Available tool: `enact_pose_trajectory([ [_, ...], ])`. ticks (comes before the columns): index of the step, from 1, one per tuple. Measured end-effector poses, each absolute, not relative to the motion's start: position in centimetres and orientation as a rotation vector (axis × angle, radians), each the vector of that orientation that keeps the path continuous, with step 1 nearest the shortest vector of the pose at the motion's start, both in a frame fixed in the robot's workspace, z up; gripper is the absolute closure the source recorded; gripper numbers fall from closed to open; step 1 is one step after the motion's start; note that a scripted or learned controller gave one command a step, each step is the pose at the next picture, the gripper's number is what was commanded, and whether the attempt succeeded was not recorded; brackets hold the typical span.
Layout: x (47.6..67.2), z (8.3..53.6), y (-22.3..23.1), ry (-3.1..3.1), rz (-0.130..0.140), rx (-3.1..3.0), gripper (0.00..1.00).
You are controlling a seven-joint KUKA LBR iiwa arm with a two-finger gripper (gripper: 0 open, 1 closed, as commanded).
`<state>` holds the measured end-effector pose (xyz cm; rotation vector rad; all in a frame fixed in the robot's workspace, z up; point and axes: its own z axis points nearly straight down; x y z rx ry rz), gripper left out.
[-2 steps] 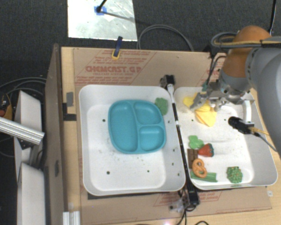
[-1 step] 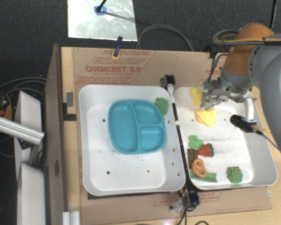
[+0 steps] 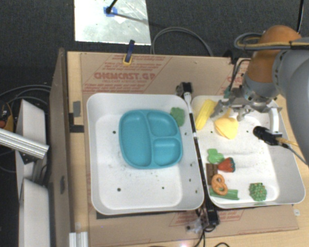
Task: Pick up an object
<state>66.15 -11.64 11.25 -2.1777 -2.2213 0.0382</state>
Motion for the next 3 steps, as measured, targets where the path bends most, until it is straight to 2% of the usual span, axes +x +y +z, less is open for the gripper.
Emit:
enact_pose_trajectory([
  [1,67.0,9.6,-9.0,-2.237,0.003,-2.232,0.00],
  [2,66.7,8.5,-11.8,-2.223,-0.001,-2.225,0.00],
  [3,66.3,11.5,-12.4,-2.224,-0.004,-2.222,0.00],
])
